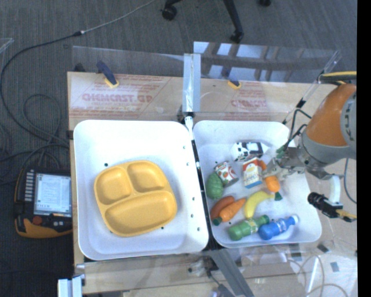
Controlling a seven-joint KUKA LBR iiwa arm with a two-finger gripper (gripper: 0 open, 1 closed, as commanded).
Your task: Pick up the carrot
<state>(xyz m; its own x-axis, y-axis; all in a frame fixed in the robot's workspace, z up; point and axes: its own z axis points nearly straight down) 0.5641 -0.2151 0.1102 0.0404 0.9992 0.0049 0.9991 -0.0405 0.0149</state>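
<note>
Dark grey carpet all round, with a wooden desk (133, 98) in the middle carrying two white bins.

Nearest you in the right bin (301, 229): a green bottle (248, 227) and a blue bottle (277, 227) lying along the front wall. Just behind them are the carrot (233, 209) and a reddish-brown sausage-like piece (220, 206) beside it, almost touching. The carrot's long axis runs diagonal, low-left to upper-right, leafy end at low-left. A banana (256, 202) sits just right of it.

Key relation: the carrot lies left of and nearer than the pincer (277, 169), with the banana and a small orange fruit (271, 184) between. You'll probably have to bring the pincer down-left past those two and turn the fingers across the diagonal axis. My guess at the risk is clipping the banana or grabbing the sausage piece instead.

Pincer state: cannot tell, as the wrist clutter hides it. It sits at the right bin's right side, close over the orange fruit and a small carton (251, 173). Nothing visibly gripped.

Further back: a second carton (225, 173), a green pepper-like piece (214, 187), a black-and-white toy (248, 151).

The left bin (87, 232) holds a yellow divided plate (136, 197). A teach pendant (43, 203) lies on the floor at left. Chair legs (232, 17) and cables are on the carpet at the far end.
</note>
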